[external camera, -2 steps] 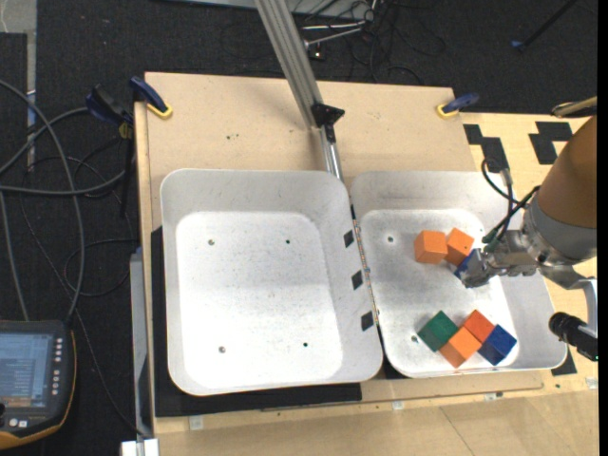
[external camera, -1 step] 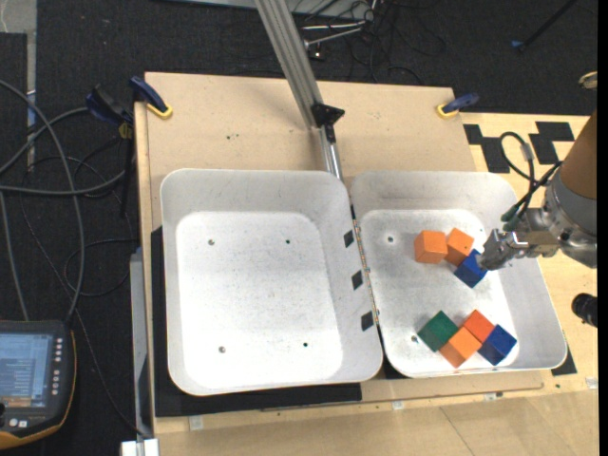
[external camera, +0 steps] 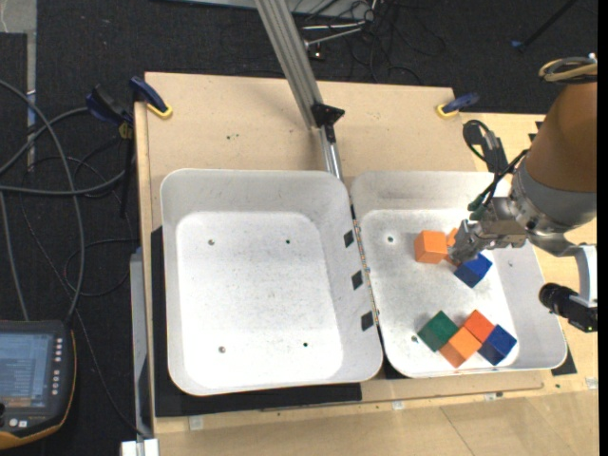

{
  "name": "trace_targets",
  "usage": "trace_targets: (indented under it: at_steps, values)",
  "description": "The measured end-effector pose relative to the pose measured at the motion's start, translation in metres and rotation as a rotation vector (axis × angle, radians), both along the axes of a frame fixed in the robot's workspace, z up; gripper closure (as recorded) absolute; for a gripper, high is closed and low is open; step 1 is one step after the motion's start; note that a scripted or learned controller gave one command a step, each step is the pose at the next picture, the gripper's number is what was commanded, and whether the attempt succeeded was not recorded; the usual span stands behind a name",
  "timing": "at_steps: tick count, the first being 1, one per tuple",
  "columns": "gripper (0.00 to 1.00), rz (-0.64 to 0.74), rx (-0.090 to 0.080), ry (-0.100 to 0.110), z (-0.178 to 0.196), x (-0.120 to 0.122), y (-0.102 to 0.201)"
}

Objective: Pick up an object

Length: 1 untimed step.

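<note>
Arm cut off by right edge — upper links out of frame. Gripper fingertips lost against the blocks beneath; opening not discernible. Blue block partly covered by gripper body, top corner hidden. Orange block right side masked by the same. Handheld pendant at lower left clipped by left and bottom edges — screen text too small to read. Aluminium strut runs off top edge.
</note>
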<state>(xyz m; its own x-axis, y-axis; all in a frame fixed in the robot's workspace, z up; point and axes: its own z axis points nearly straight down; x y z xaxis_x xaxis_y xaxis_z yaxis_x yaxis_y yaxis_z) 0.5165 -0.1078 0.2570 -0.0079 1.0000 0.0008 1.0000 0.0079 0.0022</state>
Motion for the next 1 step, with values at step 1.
trace_targets:
  at_steps: [1]
  values:
    - [1.0, 0.001, 0.0, 0.0, -0.0043, 0.028, 0.0531]
